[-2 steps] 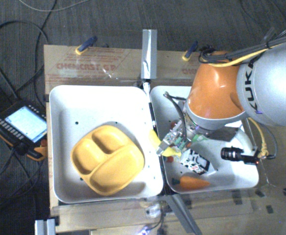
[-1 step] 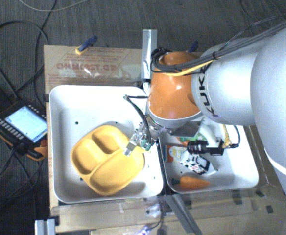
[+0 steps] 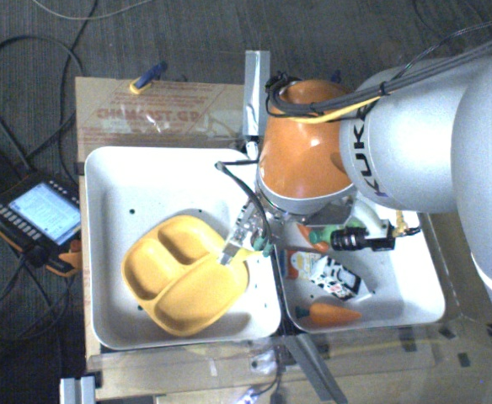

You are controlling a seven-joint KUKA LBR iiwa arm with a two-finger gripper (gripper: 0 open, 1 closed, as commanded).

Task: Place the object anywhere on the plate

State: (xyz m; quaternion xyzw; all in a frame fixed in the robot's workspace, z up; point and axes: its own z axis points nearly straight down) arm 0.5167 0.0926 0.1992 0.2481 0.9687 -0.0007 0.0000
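A yellow plate (image 3: 183, 276) with three compartments lies in the left bin (image 3: 111, 183). My gripper (image 3: 239, 244) hangs low over the plate's right rim, close to the wall between the two bins. The orange band and grey wrist of the arm cover the area right behind it. A small yellowish-green bit shows at the gripper's tip, and I cannot make out whether it is a held object. Loose objects lie in the right bin (image 3: 414, 301): an orange carrot (image 3: 334, 314), a black-and-white packet (image 3: 337, 279) and a small orange-and-white item (image 3: 296, 264).
The arm's large grey body (image 3: 431, 124) covers the top of the right bin. A handheld control pendant (image 3: 35, 217) lies on the floor to the left. A cardboard sheet (image 3: 153, 116) sits behind the left bin. Cables run across the dark floor.
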